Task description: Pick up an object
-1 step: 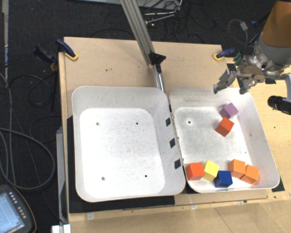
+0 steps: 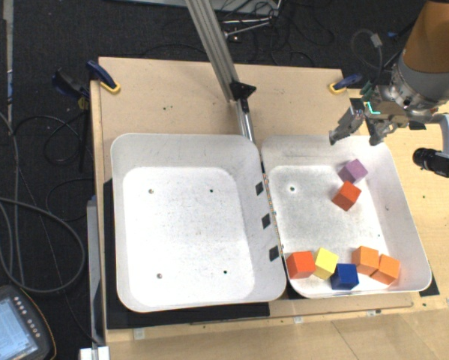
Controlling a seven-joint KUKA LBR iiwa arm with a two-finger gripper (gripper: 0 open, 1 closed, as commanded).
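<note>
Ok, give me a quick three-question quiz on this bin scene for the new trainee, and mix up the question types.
1. True or false: all the blocks lie in the right bin.
2. Multiple choice: which block is nearest the gripper? A) purple block B) blue block C) yellow block
3. Fill in: the blue block sits in the row along the bin's ____ edge.

Key
1. True; the left bin holds no blocks.
2. A; the gripper is open above the bin's far edge, holding nothing.
3. Near, between the yellow block and the orange pair.
</note>
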